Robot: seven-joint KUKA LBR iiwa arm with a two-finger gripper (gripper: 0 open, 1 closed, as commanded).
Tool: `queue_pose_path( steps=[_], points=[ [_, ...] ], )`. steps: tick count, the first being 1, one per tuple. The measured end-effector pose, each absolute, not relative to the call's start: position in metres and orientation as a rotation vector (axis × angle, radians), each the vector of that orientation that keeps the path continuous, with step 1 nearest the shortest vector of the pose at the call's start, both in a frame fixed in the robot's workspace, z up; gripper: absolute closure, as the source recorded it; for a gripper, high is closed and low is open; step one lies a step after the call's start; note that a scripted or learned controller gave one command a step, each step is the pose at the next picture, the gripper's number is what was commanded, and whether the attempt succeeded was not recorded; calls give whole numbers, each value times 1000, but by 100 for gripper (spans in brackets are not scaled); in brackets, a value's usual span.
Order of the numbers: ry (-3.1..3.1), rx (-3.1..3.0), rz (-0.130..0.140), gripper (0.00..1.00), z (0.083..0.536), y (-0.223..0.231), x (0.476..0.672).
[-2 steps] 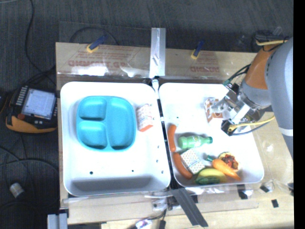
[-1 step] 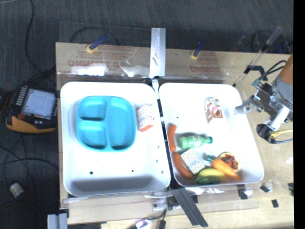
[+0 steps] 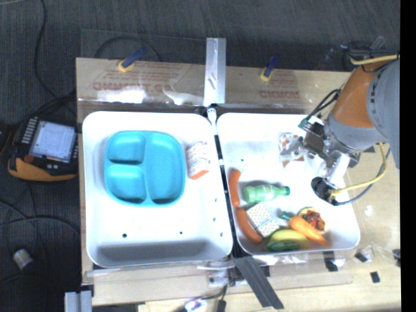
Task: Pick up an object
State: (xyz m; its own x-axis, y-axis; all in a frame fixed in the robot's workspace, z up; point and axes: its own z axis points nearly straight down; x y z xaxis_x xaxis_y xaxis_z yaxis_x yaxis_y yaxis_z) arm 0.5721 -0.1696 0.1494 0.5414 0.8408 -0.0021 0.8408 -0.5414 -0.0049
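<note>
Wooden bench [image 3: 149,83] on dark carpet [image 3: 39,252]

Arm [image 3: 383,103]: grey rounded casing, showing a broad orange band [image 3: 356,103] above the wrist. Wrist block [image 3: 338,138]: grey and silver metal, boxy, carrying dark fittings. Gripper [image 3: 296,149]: dark and silver parts, small detail blurring. Cables: a black one [image 3: 325,103] looping beside the orange band; a yellow one [image 3: 364,184] curving under the wrist, running to a black round fitting [image 3: 322,187]. Markings and screws too small to tell.
</note>
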Motion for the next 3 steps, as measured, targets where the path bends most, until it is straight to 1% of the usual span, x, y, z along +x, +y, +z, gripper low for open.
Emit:
queue_pose_path(
  steps=[1, 2, 3],
  points=[
    [-1620, -2700, -4, 0, 89, -173, 615],
    [-1621, -2696, 0, 100, 98, -172, 614],
    [-1614, -2693, 5, 100, 185, -147, 581]
  ],
)
